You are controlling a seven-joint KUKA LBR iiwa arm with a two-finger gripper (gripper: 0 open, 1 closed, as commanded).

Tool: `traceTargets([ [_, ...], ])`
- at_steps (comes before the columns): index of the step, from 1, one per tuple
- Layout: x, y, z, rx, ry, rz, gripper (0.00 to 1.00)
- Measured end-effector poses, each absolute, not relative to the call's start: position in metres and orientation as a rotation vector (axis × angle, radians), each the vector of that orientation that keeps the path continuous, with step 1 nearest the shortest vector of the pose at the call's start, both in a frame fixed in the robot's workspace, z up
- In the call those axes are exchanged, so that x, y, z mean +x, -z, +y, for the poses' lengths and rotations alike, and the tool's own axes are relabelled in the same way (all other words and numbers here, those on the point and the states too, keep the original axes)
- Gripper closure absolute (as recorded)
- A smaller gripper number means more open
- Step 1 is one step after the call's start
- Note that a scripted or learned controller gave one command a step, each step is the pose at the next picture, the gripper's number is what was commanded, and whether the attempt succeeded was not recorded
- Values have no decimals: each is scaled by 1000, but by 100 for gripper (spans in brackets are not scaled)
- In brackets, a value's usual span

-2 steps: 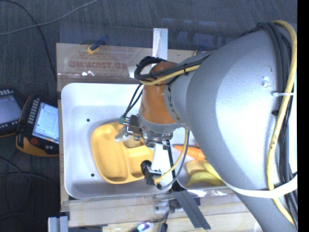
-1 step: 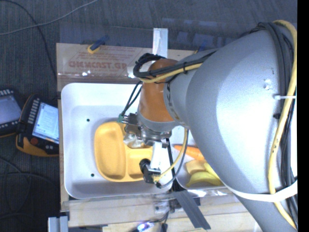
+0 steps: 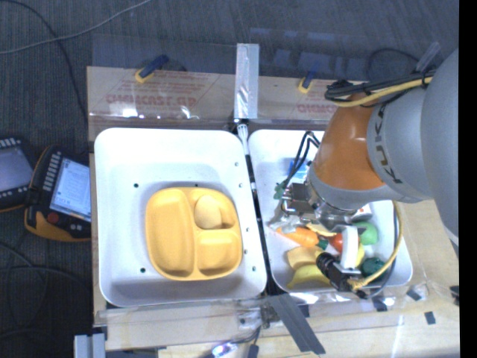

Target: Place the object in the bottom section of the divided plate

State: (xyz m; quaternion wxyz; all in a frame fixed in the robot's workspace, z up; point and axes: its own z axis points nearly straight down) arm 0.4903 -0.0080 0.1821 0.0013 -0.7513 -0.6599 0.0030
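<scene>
Two white bins sit side by side on the tabletop (image 3: 419, 233). L bin (image 3: 112, 200) holds the yellow divided plate (image 3: 168, 237), lying flat approx. mid-bin, w/ one long section on its left and two smaller ones stacked on its right. A pale yellow round item (image 3: 209, 213) rests in the upper-right section, just above the ridge dividing it from the lower-right one.

R bin (image 3: 267, 146) holds a jumble of toy food near its lower end: orange carrot (image 3: 302, 236), yellow banana (image 3: 302, 276) just below it, a red piece (image 3: 337, 241) and a green piece (image 3: 367, 235) to their right.

Grey arm (image 3: 350, 155) w/ orange band reaches in from the right over the R bin. The hand (image 3: 324, 216) is low over the food pile, just above the carrot, well apart from the plate. Its wrist covers it, so can't tell how far open it is or whether it has hold of anything.
</scene>
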Motion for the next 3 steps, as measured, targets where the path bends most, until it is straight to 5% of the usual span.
traceTargets([
  [1, 550, -272, 54, -2261, -7, -2182, 100],
  [3, 635, -137, 120, -2191, -11, -2252, 100],
])
